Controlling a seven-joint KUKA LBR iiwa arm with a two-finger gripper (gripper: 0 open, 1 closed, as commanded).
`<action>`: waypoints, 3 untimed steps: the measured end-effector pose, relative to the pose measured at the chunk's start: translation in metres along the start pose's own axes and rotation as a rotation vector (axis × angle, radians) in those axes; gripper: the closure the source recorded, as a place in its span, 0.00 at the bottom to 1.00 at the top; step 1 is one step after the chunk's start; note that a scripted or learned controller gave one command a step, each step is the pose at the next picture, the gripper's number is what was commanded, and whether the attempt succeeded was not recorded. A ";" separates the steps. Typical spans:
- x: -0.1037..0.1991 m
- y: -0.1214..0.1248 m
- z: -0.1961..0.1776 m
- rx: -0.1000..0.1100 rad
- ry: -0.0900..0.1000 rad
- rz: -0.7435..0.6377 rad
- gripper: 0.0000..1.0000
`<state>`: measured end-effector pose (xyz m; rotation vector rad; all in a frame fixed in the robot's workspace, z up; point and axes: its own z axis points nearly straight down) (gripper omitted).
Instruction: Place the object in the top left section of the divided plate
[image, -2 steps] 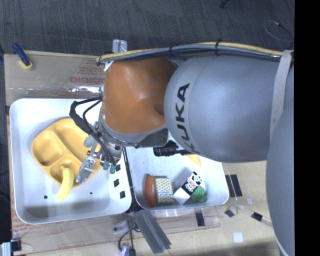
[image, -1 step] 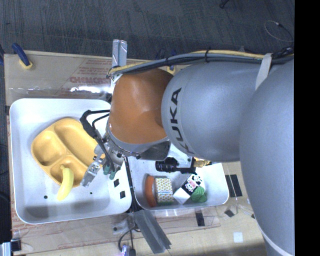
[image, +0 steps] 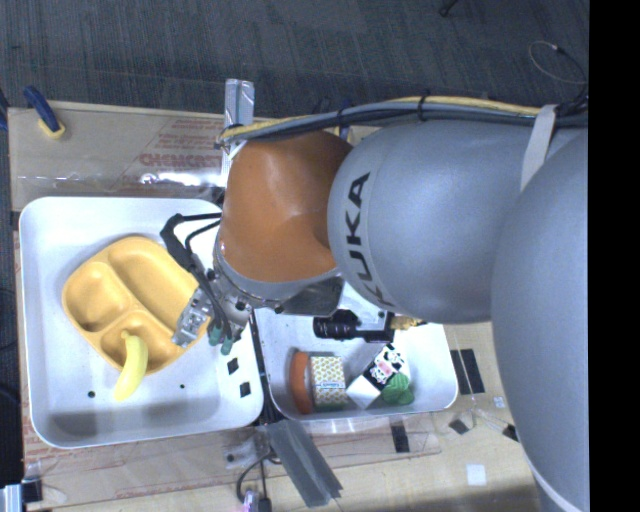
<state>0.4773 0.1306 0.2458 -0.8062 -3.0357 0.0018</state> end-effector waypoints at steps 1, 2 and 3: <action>-0.027 -0.004 0.018 0.001 0.001 -0.195 1.00; -0.015 -0.009 0.030 0.000 0.000 -0.213 1.00; -0.003 -0.004 0.020 -0.002 -0.003 -0.329 1.00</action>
